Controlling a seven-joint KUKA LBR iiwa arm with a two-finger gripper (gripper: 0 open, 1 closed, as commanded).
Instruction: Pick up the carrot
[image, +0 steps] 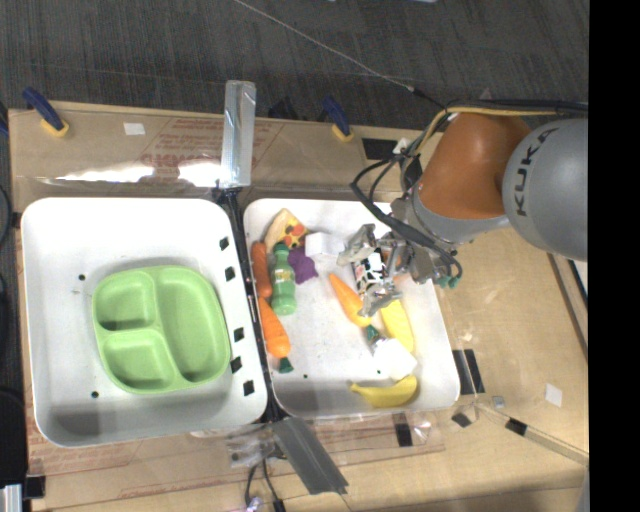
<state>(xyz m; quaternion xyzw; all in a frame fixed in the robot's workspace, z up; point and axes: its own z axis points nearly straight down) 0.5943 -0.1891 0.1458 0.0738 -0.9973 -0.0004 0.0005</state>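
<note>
Even, bright overhead light; glare streaks the clear plastic sheet (130, 170) at upper left. Soft shadows pool inside the shallow white bins (60, 420). Slightly grainy overall.

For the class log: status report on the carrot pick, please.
Gripper low in right bin, grip unclear. Carrot lies beside it. Banana close alongside.

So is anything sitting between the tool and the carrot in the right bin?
Nothing visible blocks it. The tool hangs over the right bin just right of the loose carrot, which lies bare on the bin floor. A yellow piece lies on the tool's other side, out of the path.
</note>
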